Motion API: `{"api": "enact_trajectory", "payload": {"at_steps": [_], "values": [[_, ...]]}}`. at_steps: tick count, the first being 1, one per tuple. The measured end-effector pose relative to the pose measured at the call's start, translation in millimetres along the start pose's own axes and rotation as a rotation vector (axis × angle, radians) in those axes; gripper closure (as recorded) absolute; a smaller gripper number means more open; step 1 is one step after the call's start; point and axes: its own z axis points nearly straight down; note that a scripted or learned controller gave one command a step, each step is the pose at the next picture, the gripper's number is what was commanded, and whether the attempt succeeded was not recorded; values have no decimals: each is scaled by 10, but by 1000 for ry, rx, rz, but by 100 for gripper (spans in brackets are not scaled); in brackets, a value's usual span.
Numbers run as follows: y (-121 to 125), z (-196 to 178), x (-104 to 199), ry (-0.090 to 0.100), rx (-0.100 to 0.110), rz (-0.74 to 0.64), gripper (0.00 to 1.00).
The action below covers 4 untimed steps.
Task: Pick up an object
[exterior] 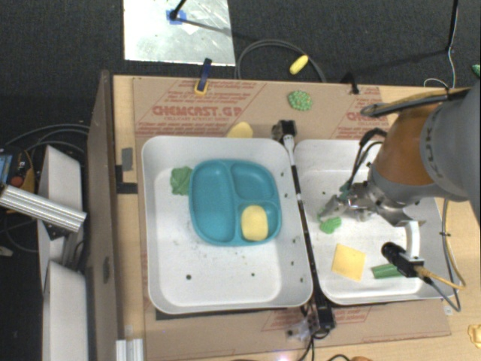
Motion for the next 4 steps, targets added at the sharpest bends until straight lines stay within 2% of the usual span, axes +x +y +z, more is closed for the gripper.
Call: {"api": "enact_trajectory", "payload": {"at_steps": [1, 2, 3, 4], "values": [[32, -118, 17, 1, -5, -4, 100], [30, -113, 18, 1, -4, -4, 0], [-756, 29, -77, 1, 10, 1, 0], [-110, 13, -694, -5, -2, -1, 0]]}}
